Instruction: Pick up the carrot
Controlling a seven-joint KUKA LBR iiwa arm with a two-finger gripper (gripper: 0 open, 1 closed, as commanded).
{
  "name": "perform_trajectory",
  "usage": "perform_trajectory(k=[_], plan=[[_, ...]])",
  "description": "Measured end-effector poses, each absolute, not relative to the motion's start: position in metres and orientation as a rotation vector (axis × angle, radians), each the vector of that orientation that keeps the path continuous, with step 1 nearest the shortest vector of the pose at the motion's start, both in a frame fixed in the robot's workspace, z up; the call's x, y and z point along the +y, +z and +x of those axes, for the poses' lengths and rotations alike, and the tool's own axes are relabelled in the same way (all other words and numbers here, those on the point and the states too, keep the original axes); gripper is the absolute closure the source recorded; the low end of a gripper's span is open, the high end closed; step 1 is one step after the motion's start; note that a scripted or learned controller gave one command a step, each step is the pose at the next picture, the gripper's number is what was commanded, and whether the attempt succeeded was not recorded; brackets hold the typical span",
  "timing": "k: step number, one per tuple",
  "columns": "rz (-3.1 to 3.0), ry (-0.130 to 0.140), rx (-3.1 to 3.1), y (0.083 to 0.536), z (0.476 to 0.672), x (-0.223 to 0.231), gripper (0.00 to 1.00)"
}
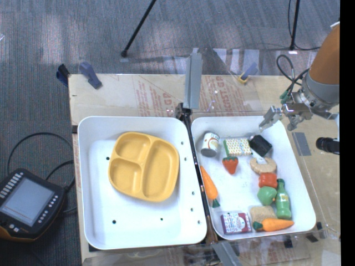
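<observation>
Camera view: two-finger gripper (273, 118), spread wide and holding nothing, is poised over the right white bin (304, 184), the orange carrot (209, 185) left untouched.

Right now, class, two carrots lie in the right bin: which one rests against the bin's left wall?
The carrot beside the divider, lying lengthwise along the left wall. The other carrot lies crosswise in the front right corner, below the green bottle.
</observation>
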State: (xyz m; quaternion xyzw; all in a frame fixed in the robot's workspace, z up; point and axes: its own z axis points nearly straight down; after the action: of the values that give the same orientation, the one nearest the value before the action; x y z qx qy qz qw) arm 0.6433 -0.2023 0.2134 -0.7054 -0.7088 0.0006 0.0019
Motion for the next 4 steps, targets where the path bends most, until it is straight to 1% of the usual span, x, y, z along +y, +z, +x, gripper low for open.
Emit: perform_trajectory(k=[1,2,3,4], plan=[[-2.210,0.003,-2.227,0.222,0.644,-0.202,1.00],[-2.448,0.001,-1.968,0.255,0.644,-0.213,1.00],[-2.674,0.002,-1.647,0.321,0.638,-0.203,1.00],[-2.800,0.013,-1.408,0.236,0.600,-0.085,1.00]])
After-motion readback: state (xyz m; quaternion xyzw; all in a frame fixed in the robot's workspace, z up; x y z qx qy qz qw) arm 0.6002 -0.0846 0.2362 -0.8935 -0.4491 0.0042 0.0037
